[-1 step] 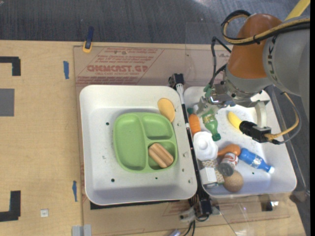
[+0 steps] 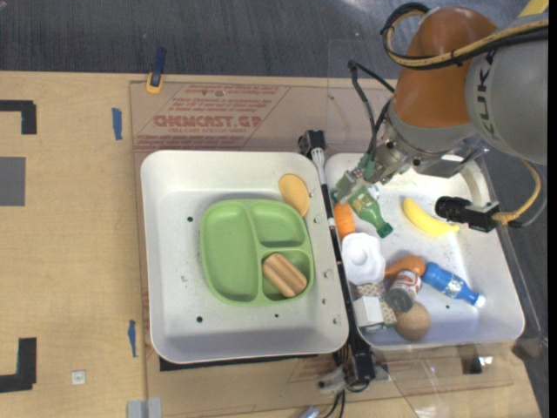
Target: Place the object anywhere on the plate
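While arm hangs over right bin (image 2: 496, 320), tool (image 2: 365, 179) sits low among clutter; open or closed, cannot tell. Green bottle (image 2: 370, 213) just below tool, orange piece (image 2: 345, 219) beside it, banana (image 2: 426, 219) to its right. Green plate (image 2: 255, 251) well left of tool, in left bin (image 2: 165, 259), already carries bread-like roll (image 2: 285, 273). Judgement: next pick not secured; carry to plate remains.

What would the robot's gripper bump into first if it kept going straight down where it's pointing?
Probably the green bottle. The gripper hangs just above it in the right bin, aimed down and left. The carrot is beside it; depth is hard to judge.
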Robot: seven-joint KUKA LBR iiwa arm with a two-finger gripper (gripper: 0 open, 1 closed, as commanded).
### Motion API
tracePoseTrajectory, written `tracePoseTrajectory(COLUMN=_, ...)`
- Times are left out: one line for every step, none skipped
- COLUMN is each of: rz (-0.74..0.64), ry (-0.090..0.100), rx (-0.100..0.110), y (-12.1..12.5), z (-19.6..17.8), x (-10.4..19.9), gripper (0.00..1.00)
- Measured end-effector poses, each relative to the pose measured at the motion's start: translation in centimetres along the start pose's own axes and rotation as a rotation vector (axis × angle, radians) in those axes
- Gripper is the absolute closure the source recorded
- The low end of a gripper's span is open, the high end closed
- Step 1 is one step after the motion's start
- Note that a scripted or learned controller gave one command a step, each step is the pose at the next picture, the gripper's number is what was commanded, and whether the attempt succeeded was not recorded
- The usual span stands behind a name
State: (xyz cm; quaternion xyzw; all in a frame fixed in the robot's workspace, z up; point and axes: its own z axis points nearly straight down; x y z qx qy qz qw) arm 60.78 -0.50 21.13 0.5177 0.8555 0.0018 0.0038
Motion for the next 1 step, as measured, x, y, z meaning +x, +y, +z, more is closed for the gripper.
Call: tracePoseTrajectory(rz=0.001, ry=0.001, rx=0.001, y=-0.05, z=0.07, x=-0.02, gripper=0.0)
